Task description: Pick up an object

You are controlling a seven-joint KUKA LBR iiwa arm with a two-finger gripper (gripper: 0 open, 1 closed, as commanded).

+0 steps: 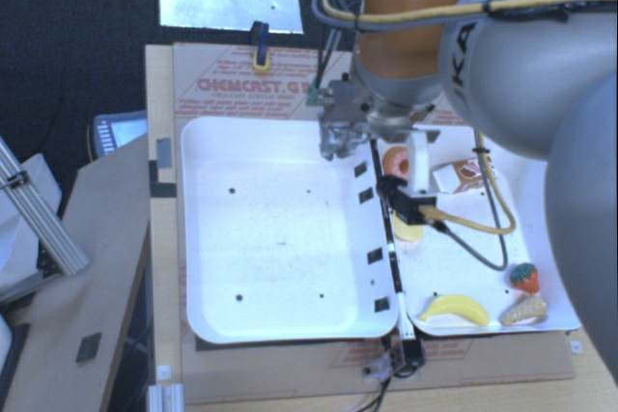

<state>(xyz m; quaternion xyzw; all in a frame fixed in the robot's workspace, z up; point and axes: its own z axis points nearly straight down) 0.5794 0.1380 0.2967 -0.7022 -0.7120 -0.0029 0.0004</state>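
Grey metal under the orange-banded wrist, the jaws hang over the far right corner of the left bin (208, 236), just beside the divider, and we cannot tell whether they are open or closed; we see nothing between them. The floor below them looks bare, so we judge that a descent here would close on nothing. Everything worth picking lies across the divider in the right bin (463, 275): an orange ring (394, 161) nearest, then a strawberry (524, 277), a banana (456, 309) and a pale cone (524, 309) towards the near wall. Reaching for the ring, we risk clipping the divider; the banana lies so near the wall that the jaws may jam.
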